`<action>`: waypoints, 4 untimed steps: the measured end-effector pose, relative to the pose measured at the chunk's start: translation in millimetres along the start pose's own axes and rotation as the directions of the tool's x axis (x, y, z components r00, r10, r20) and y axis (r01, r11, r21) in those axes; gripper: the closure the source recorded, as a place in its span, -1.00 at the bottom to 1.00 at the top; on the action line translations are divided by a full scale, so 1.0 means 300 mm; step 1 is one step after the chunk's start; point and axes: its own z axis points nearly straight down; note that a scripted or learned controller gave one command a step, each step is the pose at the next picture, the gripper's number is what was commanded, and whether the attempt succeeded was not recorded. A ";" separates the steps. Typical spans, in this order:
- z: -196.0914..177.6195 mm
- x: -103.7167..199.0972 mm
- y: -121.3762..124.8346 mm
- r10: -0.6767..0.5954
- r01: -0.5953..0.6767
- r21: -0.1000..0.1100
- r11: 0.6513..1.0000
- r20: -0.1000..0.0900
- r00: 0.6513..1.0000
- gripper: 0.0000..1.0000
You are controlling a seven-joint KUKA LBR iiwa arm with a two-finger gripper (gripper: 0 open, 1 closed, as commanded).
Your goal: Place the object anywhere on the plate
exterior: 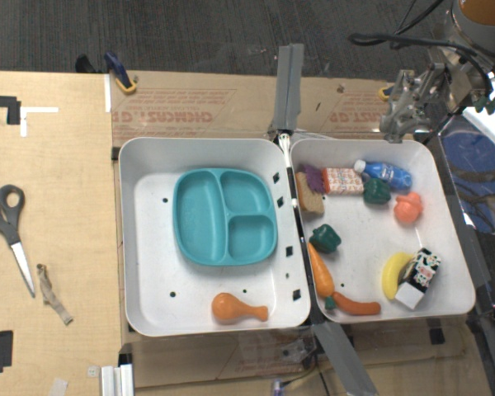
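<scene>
Plate (226,216) lies bare in the left bin (140,238), so the end effector (404,114), hovering beyond the right bin's far rim with grip state I cannot tell, should descend squarely over one toy.

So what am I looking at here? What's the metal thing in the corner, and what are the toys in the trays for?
This is one camera fixed above a bench, looking down at a slant. The metal thing at the upper right is the gripper of a robot arm, a two-finger claw. It hangs above the back rim of the right bin and holds nothing that I can see.

The left bin has a teal plate with three compartments, and an orange toy lying in front of it. The right bin holds toy food: a carrot, a banana, a small blue bottle and more. The robot's job is to put an object on the plate. Scissors lie on the bench at the left.
</scene>
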 end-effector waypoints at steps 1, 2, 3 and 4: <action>-0.005 -0.023 -0.082 -0.246 0.246 -0.001 0.969 0.001 0.969 1.00; 0.004 -0.096 -0.271 -0.492 0.492 0.000 0.870 0.002 0.870 1.00; 0.267 -0.193 -0.428 -0.494 0.494 -0.001 0.870 0.002 0.870 1.00; 0.480 -0.192 -0.530 -0.712 0.712 -0.001 0.702 0.002 0.702 1.00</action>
